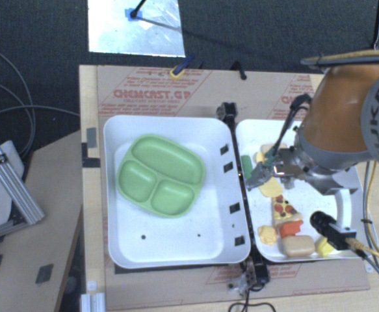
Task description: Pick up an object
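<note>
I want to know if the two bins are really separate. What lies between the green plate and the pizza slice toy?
In the camera view, bare left bin floor, then the black divider between the bins, separate the green plate from the pizza slice toy.

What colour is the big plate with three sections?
Light green; the divided plate shows clearly in the camera view, left bin.

bins (176, 255): smooth white plastic | tray (160, 174): matt green plastic | bench sheet (151, 91): printed cardboard

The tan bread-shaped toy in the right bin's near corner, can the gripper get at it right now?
Probably yes. The tan bread-shaped toy lies uncovered, with the gripper in the same right bin. A yellow toy and a pizza-slice toy crowd it.
</note>
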You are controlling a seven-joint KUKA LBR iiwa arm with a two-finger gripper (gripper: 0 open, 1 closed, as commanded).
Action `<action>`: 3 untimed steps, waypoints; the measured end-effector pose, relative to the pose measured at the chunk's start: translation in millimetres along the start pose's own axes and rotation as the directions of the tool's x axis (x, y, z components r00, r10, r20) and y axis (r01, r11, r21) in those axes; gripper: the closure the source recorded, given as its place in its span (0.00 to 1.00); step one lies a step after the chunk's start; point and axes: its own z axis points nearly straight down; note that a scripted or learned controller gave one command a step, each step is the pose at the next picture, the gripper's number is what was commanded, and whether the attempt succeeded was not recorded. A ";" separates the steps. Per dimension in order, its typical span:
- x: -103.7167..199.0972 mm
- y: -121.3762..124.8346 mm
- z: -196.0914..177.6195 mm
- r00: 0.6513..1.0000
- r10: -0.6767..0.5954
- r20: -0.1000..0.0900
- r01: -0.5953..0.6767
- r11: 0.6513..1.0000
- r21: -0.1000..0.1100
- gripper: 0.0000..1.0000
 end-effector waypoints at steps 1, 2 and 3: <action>-13.1 -3.9 80.3 1.000 0.009 0.002 -0.009 1.000 0.016 0.00; 11.8 78.9 40.0 1.000 0.000 0.001 0.000 1.000 -0.001 0.00; -16.6 -6.7 78.1 1.000 0.011 0.001 -0.011 1.000 0.018 0.00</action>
